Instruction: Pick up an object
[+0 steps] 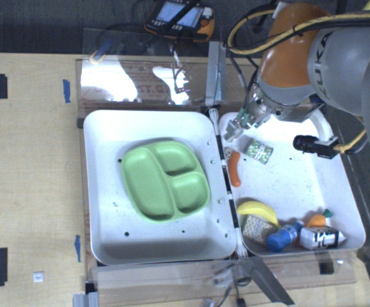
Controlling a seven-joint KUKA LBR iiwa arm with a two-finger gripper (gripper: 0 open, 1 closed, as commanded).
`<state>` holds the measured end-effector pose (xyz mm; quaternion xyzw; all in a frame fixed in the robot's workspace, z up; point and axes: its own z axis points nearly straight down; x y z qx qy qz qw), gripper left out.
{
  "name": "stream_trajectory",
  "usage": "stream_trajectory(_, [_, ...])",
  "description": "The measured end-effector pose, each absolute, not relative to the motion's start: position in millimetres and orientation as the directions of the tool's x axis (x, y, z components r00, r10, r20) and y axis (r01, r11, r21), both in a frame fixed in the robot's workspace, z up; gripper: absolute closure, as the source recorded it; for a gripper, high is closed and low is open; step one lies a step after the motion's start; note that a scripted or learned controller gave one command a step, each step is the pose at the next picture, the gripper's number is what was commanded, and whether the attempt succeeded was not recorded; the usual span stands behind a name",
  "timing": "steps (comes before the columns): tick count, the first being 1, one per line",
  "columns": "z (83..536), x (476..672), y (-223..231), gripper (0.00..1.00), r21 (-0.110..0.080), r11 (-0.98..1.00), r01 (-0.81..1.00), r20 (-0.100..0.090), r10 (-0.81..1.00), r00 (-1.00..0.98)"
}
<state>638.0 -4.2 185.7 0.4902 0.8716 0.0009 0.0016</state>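
Target candidate: orange sausage (234, 169), lying in right bin (312, 178) against its left wall. Gripper (236, 127) just above sausage, near bin's upper left corner; finger opening indistinct, nothing visibly held. Step judged: approach. Next move calls for descent onto sausage, then closing. Green card (259, 151) just right of sausage.

Pale wooden bench (31, 190) against dark grey floor (44, 11).

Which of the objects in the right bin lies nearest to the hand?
The small green patterned packet, just below the hand. The orange sausage-shaped piece lies a little farther, and the banana, blue bottle and white bottle sit at the bin's near end.
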Motion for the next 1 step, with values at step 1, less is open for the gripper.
stream_trajectory(1, [185.5,615.1,-4.5,1.0,0.001,0.702,0.712,0.0,0.712,-0.702])
